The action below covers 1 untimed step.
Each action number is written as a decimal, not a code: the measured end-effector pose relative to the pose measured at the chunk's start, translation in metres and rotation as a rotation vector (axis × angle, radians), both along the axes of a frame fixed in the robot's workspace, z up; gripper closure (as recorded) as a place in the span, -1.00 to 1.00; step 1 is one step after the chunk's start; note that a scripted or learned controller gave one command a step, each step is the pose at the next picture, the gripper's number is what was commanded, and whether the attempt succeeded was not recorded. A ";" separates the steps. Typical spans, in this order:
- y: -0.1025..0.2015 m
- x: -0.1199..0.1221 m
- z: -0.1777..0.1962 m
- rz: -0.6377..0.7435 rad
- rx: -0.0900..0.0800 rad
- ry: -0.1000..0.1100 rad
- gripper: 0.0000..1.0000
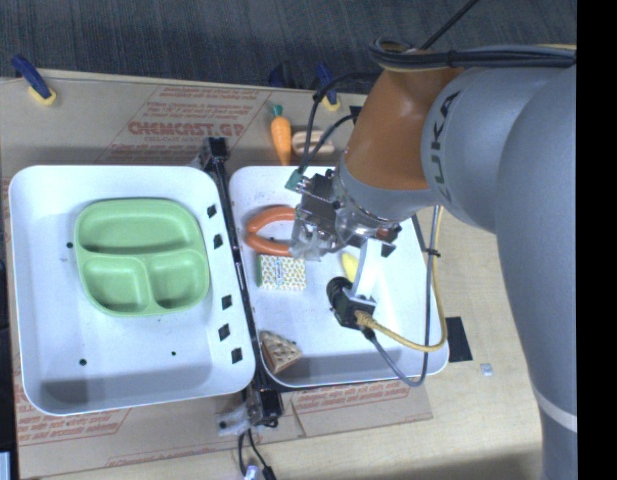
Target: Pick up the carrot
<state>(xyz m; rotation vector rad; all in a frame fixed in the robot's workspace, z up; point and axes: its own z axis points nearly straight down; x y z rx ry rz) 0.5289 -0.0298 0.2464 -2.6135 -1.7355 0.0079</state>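
Observation:
The carrot [279, 136], small and orange with a green top, lies on the cardboard just behind the right bin's [418, 358] back rim, outside both bins. My gripper [308, 236] hangs low over the right bin's left half, a short way in front of the carrot and apart from it. It sits right beside an orange curved piece [268, 230] on the bin floor. The grey arm with its orange band [403, 133] covers much of the bin's back right part.
In the right bin lie a patterned square pad [282, 273], a brown wedge [279, 349] at the front left and a yellow item [349, 265] partly under the wrist. A green divided plate [141, 253] fills the left bin [38, 368]. A cable [403, 345] loops along the front.

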 end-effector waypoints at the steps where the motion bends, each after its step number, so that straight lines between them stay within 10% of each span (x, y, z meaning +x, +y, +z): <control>1: -0.060 -0.049 -0.009 0.482 0.003 -0.002 1.00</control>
